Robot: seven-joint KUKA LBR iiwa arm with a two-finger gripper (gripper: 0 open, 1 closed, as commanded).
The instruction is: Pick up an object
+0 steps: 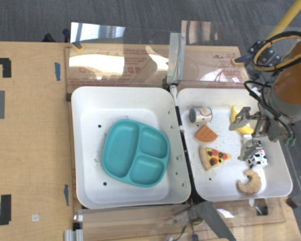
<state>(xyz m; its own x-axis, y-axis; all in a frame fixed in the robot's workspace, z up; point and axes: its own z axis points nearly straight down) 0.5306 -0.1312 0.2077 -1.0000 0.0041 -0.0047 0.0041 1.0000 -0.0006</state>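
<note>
The right bin (283,185) holds several small toys. They are a small can (200,115) on its side, an orange waffle piece (205,133), a pizza slice (214,157), a croissant (249,181), a black-and-white cow figure (259,159) and a yellow piece (246,129). My gripper (246,133) hangs over the right part of this bin, open. One finger (240,118) is on the far side of the yellow piece and the other (251,148) is just above the cow figure. The yellow piece lies partly hidden under the gripper. I cannot tell whether the fingers touch it.
The left bin (85,104) bears a teal divided plate (135,152). A metal divider (174,59) stands behind the seam between the bins. Black and yellow cables (268,49) loop at the arm's upper right. Brown board lies to the left.
</note>
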